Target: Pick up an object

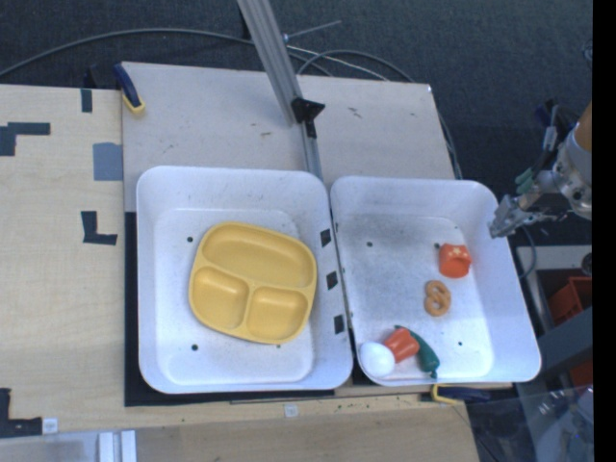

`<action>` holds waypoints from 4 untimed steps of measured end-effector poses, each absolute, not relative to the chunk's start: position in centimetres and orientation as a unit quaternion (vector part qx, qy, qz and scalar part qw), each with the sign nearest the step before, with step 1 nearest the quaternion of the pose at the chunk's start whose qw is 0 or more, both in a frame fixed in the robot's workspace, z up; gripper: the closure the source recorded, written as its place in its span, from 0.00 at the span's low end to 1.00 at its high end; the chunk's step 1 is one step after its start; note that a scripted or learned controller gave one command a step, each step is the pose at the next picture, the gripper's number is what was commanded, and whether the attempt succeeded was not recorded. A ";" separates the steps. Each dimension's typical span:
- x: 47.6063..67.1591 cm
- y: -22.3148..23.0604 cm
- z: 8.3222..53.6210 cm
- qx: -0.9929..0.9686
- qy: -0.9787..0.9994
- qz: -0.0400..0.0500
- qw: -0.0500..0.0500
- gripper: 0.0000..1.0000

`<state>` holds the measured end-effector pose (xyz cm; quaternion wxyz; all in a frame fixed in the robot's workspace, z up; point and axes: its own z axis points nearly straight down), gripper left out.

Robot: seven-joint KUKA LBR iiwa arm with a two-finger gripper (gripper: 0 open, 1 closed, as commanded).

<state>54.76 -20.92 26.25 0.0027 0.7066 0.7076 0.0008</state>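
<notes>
Nearest us, white egg [376, 359] & red-green veg [412, 347] sit in right bin [500, 296] w/ pretzel [437, 298]; gripper [507, 218] parked off its rim, jaws: can't tell

in the right bin [481, 200] lay four small things. an orange-red, blocky piece [454, 260] sat near the bin's right side, towards the middle. just below it lay a tan, pretzel-like twist [437, 298]. near the bin's front edge a red piece with a dark green end [411, 346] lay slantwise, and a white, egg-like ball [376, 358] rested just beside it at the front left corner.
</notes>
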 end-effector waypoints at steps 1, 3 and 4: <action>54.7 -16.0 24.8 0.705 0.709 0.000 -0.001 1.00; 52.9 -5.5 22.5 0.705 0.709 -0.001 -0.002 1.00; 52.9 -0.6 21.7 0.705 0.710 -0.001 -0.002 1.00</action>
